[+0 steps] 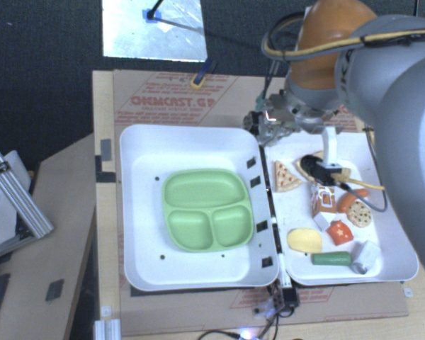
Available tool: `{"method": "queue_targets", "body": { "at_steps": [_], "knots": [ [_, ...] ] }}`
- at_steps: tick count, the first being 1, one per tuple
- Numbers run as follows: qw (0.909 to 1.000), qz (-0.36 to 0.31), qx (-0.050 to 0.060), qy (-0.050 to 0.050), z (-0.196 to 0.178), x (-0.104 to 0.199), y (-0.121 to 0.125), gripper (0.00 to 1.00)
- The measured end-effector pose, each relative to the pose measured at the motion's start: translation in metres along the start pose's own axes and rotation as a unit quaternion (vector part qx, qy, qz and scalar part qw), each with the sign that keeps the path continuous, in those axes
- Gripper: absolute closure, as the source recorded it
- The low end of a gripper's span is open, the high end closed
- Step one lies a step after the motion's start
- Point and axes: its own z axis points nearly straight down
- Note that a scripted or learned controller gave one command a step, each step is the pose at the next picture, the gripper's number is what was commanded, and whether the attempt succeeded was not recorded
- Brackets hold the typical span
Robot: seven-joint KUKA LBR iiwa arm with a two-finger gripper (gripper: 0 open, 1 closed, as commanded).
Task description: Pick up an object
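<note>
Camera view: one look down on both bins.
Landmark: pizza slice (286,176), flat in the right bin (391,246), close to its left wall.
Gripper (264,122): beyond the pizza slice, up and slightly left of it, over the bin's far-left corner; nothing seen in its grasp.
Grip state: cannot tell whether spread or closed.
Red-and-white box (324,200): just right of the slice, a little nearer the camera.
Cookie (359,215): farther right than the box.
Red piece (339,232): right of and nearer than the slice.
Yellow lump (305,240): nearer than the slice, apart from it.
Green stick (331,258): nearest of all, past the yellow lump.
Green tray (205,210): left of the slice, in the left bin (142,190).
</note>
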Motion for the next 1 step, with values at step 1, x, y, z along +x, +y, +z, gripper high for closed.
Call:
{"method": "queue_targets", "body": {
  "at_steps": [1],
  "knots": [
    [1.0000, 0.001, 0.000, -0.001, -0.0091, -0.0056, 0.0010, 1.00]
  ]
}}
